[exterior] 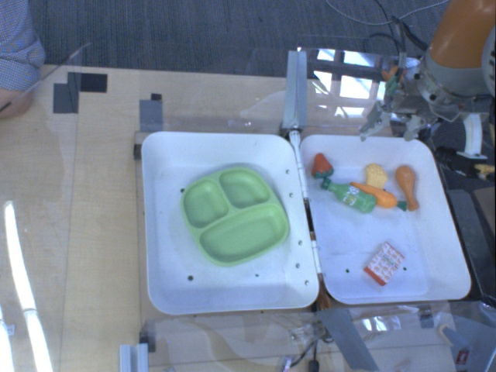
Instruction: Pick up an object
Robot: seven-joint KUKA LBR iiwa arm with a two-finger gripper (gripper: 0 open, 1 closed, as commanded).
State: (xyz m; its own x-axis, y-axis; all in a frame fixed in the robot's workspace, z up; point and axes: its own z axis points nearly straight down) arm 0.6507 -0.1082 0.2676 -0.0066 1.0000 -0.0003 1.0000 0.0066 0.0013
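The right bin (434, 285) holds several small items. A red strawberry (322, 163) lies at its far left, and a green bottle (349, 195) lies beside an orange carrot (377, 196). A yellow corn piece (376, 175), a brown drumstick (407, 184) and a red-and-white packet (384, 263) are there too. My gripper (390, 127) hangs over the bin's far rim, above and behind the corn. It is open, its two fingers spread, with nothing between them.
The left bin (163, 285) holds a green divided plate (235, 214). A metal post (294, 91) rises at the far end of the divider between the bins. Cables loop behind the arm's orange band (463, 18).
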